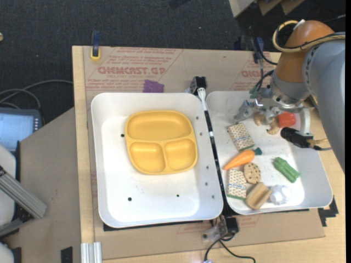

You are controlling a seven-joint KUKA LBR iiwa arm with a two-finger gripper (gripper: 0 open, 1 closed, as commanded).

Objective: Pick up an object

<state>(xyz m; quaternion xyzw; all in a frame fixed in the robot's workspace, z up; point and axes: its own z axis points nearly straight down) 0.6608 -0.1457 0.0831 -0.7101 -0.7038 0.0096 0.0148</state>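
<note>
the grey arm's gripper (258, 113) hangs low over the far end of the right bin (318, 193), and whether anything sits in its grasp cannot be told from this angle; the pick looks not yet made. candidates lie loose below it: a tapered orange carrot (239, 159), a patterned cracker packet (240, 136), a round speckled biscuit (252, 172), a ribbed green piece (286, 169) and a tan bread roll (257, 195). the left bin (104, 163) holds a glossy yellow three-compartment plate (161, 141)
</note>
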